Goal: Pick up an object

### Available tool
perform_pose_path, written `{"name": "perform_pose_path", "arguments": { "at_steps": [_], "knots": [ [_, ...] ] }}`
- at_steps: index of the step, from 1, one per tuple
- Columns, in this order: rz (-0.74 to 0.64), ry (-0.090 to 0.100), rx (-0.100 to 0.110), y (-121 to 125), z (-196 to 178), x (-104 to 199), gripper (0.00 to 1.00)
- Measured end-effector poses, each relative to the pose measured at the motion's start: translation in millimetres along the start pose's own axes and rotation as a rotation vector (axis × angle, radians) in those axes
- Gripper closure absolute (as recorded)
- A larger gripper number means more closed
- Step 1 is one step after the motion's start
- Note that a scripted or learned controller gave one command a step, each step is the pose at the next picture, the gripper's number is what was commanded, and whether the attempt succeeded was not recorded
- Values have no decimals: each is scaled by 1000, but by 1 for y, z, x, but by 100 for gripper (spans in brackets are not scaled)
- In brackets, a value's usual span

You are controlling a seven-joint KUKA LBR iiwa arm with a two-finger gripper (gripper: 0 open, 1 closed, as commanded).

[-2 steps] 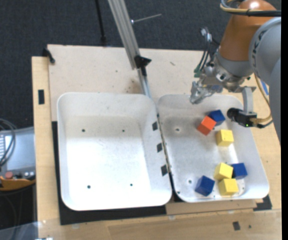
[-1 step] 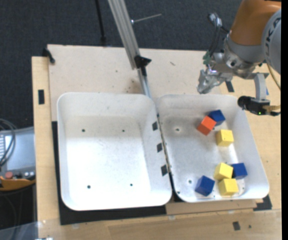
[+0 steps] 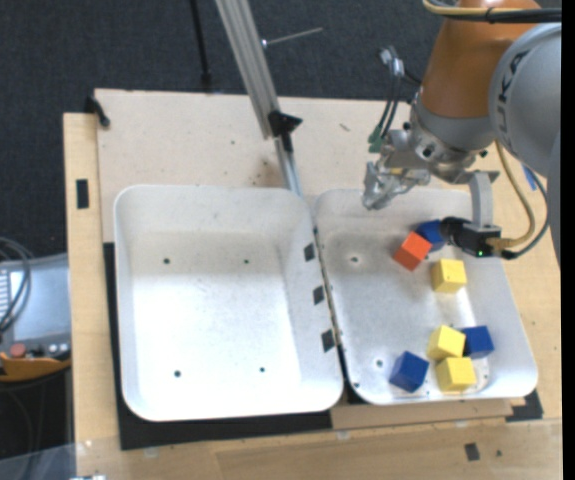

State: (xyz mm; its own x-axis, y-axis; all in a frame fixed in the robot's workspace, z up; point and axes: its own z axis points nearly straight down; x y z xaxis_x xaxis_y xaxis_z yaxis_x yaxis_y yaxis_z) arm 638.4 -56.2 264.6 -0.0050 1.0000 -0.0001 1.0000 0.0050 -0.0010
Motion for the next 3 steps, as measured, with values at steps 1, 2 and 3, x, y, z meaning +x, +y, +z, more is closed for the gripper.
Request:
{"name": "perform_pose_path", "arguments": {
  "at_steps": [1,2,3],
  "knots": [
    [-2,1,-1,-25,-4,49,100],
    [-1,1,0,-58,-1,89,100],
    [-1,0,1,-90,16,129,100]
  ]
}}
